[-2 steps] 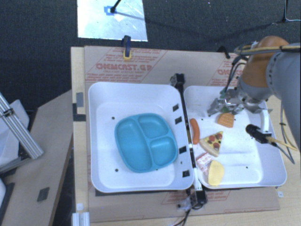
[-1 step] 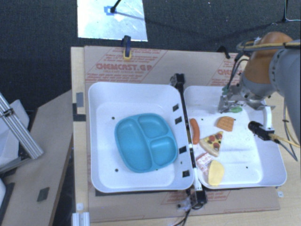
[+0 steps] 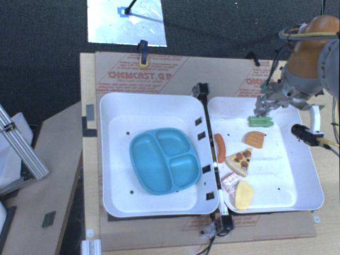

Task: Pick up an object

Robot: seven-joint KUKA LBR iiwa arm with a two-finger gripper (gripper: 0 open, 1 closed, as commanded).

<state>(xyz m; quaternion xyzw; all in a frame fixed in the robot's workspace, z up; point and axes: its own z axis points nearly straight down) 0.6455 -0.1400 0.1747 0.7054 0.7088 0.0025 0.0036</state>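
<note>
Gripper [image 3: 261, 110] hovers just above green toy [image 3: 260, 121] at right bin's [image 3: 308, 195] far end; grip state we cannot tell. We advise descending centred, closing across its narrow width.

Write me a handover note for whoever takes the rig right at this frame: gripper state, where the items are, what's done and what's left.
Gripper: low over the far part of the right bin, right above the green piece; whether the fingers are open or shut cannot be told.
Right bin also holds: orange piece, hot dog by the divider, pizza slice, small wrapped packet, yellow piece.
Left bin: blue divided plate.
Done: arm positioned at the green piece.
Left: nothing visibly lifted yet; a grasp and lift remain to be confirmed.
</note>
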